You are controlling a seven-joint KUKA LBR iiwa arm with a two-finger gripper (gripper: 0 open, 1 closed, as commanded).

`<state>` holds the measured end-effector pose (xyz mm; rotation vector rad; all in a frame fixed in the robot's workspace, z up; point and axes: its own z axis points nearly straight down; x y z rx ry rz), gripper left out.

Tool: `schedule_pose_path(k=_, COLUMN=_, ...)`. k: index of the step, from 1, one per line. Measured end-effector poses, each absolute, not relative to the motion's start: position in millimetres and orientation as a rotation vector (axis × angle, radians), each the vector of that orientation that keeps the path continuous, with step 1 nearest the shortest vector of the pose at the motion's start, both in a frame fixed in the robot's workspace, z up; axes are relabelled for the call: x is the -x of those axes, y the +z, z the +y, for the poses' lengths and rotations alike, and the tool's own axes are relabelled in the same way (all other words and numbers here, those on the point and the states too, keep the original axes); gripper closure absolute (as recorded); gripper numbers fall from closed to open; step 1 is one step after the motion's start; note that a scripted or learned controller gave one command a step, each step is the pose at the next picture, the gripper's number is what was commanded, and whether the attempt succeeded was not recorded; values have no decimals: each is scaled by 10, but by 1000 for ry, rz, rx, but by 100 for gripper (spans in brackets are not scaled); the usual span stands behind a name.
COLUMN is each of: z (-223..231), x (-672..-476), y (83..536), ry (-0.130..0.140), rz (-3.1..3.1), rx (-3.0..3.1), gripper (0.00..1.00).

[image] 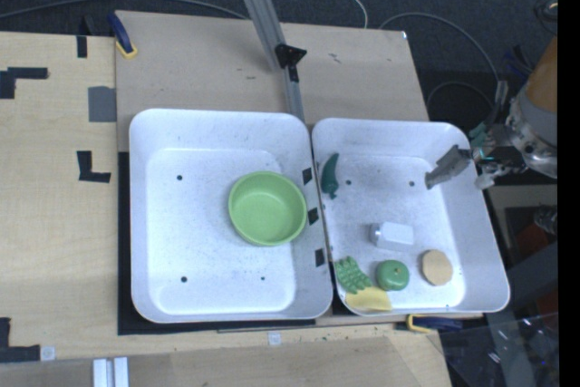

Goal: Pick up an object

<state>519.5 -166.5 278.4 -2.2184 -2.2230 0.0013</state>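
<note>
Nearest the front rim of the right bin [480, 281], a yellow piece [370, 301], a green bumpy toy [350, 273], a green apple [392, 275] and a tan disc [437, 267] are lying in a row. Behind them a white block [392, 236] is sitting. A dark green object [330, 174] is resting near the left wall. The left bin [145, 195] is holding a green bowl [266, 208]. The gripper [450, 164] is hanging over the right bin's far right edge, holding nothing; how wide it stands, I cannot tell.

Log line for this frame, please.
tool: over right bin's upper right rim, holding nothing | green bowl: left bin | green ball: untouched
</note>
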Motion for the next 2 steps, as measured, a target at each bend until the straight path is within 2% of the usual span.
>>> schedule_pose_path(k=1, z=-1666, x=-5195, y=2785, ry=1, rz=-2222, rx=2219, gripper=0)
schedule_pose_path(k=2, z=-1708, x=-5178, y=2339, ry=6, rz=-2219, rx=2218, gripper=0)
